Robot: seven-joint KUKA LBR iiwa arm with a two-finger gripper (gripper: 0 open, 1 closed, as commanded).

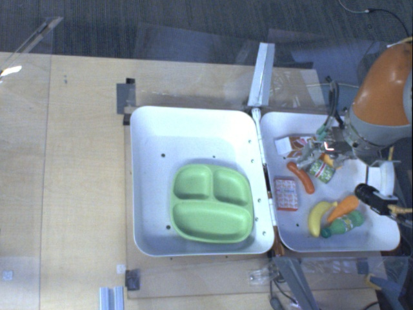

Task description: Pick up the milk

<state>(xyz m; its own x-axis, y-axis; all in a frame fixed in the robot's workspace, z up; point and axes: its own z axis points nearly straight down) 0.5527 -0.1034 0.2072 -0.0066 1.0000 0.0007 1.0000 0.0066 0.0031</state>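
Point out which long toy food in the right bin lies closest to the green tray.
The hot dog, reddish-orange, left of centre; the banana and carrot lie farther right.

Arm (387,95) reaches in, hand (328,146) lowered.

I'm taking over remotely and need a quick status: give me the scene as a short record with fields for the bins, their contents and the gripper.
left bin: holds a green divided tray
right bin: toy food, loosely grouped
items in right bin: hot dog, banana, carrot, green bottle, red-patterned card
gripper: above the back part of the right bin
milk: cannot be picked out with certainty
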